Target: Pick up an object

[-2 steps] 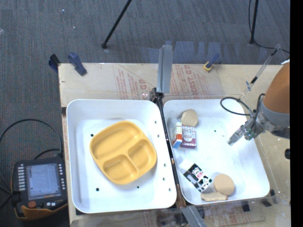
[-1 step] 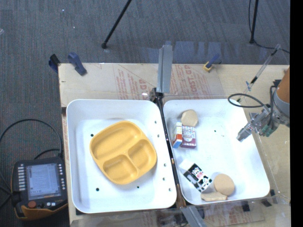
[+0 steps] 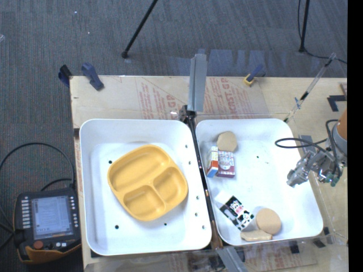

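Gripper (image 3: 299, 176) sits at the right bin's (image 3: 266, 129) right edge, low over the rim, pointing left and a bit down into the bin. Too small and blurred to call its state, and nothing seen in its grip. Behind it the wrist is a tangle of grey metal w/ black cable (image 3: 295, 143) looping up and left over the rim; a sliver of the orange band (image 3: 343, 123) shows at the far right.

Inside the right bin, 5 items. Nearest the gripper, but well apart from it: 2 tan rounded pieces at the bin's near edge, one oval (image 3: 268, 220) and one flatter piece (image 3: 255, 236) touching it below. Just left of those lies a small black-and-white carton (image 3: 235, 211) w/ a cow-pattern print, tilted; no text readable. Further up, by the divider, a small red-white-blue carton (image 3: 221, 163) lies flat; label has print, too small to read. Just above it, a third tan rounded piece (image 3: 227, 141), touching or nearly so.

Left bin (image 3: 91, 152): 1 yellow divided tray (image 3: 147, 181), 3 compartments, turned at an angle.

The bench board (image 3: 142, 95) shows red printed lettering, upside down from here, not legible for sure. 2 blue clamps (image 3: 92, 76) at its far left corner, 1 yellow-blue clamp (image 3: 252, 75) at the far edge. A teach pendant (image 3: 45, 217) w/ lit screen sits on the floor at left. 2 stand legs (image 3: 142, 21) on the carpet.
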### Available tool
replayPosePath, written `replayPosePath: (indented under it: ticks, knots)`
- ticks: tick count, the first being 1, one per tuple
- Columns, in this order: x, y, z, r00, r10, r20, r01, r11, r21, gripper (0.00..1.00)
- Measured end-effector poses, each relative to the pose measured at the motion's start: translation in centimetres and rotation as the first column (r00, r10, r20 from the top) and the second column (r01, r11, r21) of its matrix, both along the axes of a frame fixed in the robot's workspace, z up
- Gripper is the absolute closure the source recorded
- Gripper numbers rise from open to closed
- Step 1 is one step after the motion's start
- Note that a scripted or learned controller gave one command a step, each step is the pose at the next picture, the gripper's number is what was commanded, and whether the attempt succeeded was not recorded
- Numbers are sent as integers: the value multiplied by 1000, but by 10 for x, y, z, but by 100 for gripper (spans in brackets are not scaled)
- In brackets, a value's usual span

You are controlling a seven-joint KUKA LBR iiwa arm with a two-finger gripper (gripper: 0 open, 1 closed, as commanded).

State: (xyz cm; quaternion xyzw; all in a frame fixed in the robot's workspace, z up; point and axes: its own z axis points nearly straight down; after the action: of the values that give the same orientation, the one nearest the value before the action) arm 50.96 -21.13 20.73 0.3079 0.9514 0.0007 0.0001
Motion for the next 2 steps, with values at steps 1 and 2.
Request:
replayPosePath:
  ticks: [1, 2]
  knots:
    - [-32, 0, -4, 978, 208, 0, -208, 978, 0, 100]
    - [-32, 84, 3, 943, 332, -1, -332, 943, 1, 100]
